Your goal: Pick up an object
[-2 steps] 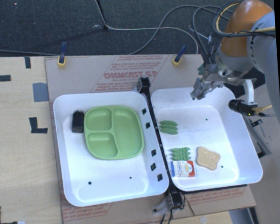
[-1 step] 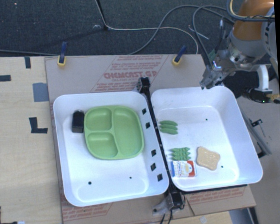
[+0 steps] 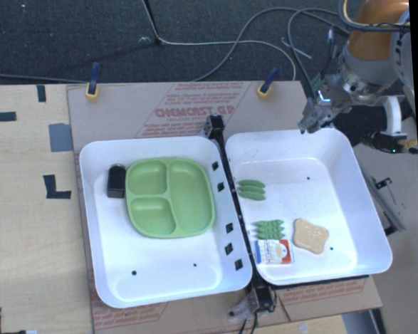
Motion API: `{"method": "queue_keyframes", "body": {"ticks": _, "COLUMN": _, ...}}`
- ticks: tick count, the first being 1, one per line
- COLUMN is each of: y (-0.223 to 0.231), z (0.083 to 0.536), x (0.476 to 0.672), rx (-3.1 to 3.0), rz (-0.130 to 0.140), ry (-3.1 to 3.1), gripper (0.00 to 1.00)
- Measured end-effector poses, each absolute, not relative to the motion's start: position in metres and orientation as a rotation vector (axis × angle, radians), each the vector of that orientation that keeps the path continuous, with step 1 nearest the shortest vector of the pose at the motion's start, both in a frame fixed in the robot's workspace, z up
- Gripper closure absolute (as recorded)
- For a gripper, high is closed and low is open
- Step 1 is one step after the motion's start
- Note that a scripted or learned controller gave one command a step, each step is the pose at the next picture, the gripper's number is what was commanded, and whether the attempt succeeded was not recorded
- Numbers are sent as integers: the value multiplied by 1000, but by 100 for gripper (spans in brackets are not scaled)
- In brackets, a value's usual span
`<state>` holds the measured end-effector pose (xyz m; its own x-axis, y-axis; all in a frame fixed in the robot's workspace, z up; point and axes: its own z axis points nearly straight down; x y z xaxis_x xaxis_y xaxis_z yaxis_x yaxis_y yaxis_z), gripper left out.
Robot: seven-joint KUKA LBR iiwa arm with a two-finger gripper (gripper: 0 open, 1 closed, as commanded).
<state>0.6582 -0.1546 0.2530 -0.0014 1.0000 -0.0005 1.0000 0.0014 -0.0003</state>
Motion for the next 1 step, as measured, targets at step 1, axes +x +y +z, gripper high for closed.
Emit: {"method": "queue_keyframes", "body": {"ticks": 1, "y": -101, "z": 248, "x": 635, "rx": 2219, "rz": -3, "ry": 2228, "gripper": 100}}
